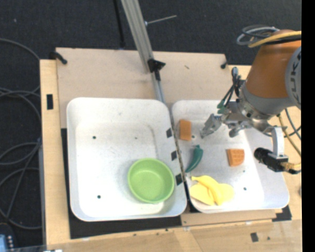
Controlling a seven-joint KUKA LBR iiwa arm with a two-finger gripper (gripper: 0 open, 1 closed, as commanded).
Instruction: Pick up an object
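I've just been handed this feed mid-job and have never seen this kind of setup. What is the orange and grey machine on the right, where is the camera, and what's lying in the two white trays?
One fixed camera looks down at a slant on a bench. The machine is a robot arm reaching in from the right; its two-finger gripper hangs over the right bin, and I see nothing between its fingers. That bin holds an orange block near its left wall, a second orange block further right, a dark green pepper-shaped item and a yellow banana-like object at the front. The left bin holds a green bowl. The metal pole slanting in from the top is part of the rig.
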